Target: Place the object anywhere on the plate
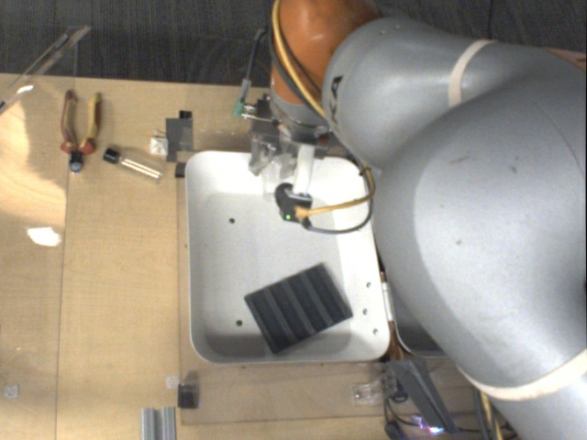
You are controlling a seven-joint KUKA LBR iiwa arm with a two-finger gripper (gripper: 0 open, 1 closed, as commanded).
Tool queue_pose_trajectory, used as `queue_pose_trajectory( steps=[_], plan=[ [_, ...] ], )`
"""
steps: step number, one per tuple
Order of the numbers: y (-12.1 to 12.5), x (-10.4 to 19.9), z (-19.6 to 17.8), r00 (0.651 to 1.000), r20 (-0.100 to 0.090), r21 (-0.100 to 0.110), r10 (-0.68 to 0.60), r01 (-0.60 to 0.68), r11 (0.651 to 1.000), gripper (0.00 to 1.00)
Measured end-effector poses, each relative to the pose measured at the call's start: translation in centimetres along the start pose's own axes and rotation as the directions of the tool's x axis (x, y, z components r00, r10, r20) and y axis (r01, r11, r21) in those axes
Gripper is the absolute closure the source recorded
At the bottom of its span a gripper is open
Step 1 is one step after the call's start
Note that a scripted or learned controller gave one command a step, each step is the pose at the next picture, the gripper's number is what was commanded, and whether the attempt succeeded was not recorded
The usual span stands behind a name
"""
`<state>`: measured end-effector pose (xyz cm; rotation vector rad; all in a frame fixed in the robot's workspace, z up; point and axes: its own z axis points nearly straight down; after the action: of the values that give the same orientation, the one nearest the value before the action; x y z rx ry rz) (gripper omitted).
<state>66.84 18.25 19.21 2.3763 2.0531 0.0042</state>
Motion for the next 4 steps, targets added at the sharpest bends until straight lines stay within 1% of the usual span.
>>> queue_pose_trajectory(
  steps=[1, 2, 3, 4],
  plan=[
    [-0.8, 5.1, 4.6, 0.949, 0.000, 0.003, -0.314, 0.314, 0.949, 1.00],
    [-0.8, 5.3, 3.5, 0.947, 0.001, -0.001, -0.320, 0.320, 0.947, 1.00],
    [-0.9, 4.8, 10.4, 0.857, -0.004, 0.015, -0.515, 0.515, 0.857, 1.00],
    [-0.9, 4.9, 9.3, 0.856, -0.004, 0.011, -0.517, 0.517, 0.856, 1.00]
  ],
)
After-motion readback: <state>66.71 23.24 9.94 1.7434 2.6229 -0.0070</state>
